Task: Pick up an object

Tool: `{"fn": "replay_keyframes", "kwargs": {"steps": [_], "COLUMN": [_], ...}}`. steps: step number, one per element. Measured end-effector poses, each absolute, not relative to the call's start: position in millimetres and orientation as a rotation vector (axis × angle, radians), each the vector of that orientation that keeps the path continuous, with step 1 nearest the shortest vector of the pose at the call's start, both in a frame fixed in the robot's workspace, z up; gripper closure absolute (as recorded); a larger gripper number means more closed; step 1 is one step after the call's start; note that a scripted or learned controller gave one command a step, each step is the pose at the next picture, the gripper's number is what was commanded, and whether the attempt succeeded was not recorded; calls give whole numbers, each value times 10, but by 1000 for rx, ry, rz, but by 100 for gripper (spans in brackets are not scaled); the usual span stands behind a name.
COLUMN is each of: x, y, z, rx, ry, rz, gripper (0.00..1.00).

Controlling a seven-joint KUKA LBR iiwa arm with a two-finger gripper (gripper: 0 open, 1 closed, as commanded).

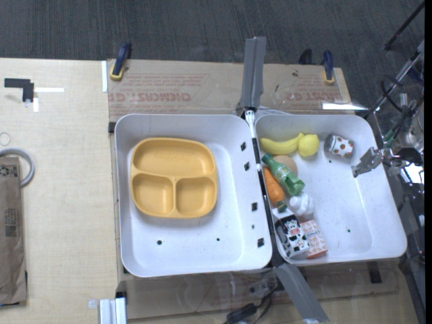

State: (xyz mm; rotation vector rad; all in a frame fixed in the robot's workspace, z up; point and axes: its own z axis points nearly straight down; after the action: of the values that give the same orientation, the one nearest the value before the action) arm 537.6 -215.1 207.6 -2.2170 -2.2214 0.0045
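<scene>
The right bin (351, 208) holds several objects along its left and far side. A yellow banana (280, 144) lies next to a yellow lemon (308, 145). A small white cup with red spots (339, 146) sits to their right. Below them lie a green bottle (283, 172), an orange carrot (273, 186) and a small white item (300, 203). A black-and-white carton (290, 235) and a red-and-white packet (314, 240) rest in the near left corner. My gripper (366, 161) hangs at the bin's right rim, right of the cup, touching nothing that I can see.
The left bin (229, 241) bears a yellow divided plate (174, 177). A grey divider bar (254, 73) runs between the bins at the far side. Blue clamps (121, 59) hold brown cardboard behind the bins. A brown paper bag (10, 228) lies at the far left of the bench.
</scene>
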Motion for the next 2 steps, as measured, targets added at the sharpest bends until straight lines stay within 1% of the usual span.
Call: {"fn": "replay_keyframes", "kwargs": {"steps": [2], "x": [5376], "y": [-2151], "z": [2076], "rx": [-2217], "ry": [-2221], "rz": [5], "gripper": [0]}}
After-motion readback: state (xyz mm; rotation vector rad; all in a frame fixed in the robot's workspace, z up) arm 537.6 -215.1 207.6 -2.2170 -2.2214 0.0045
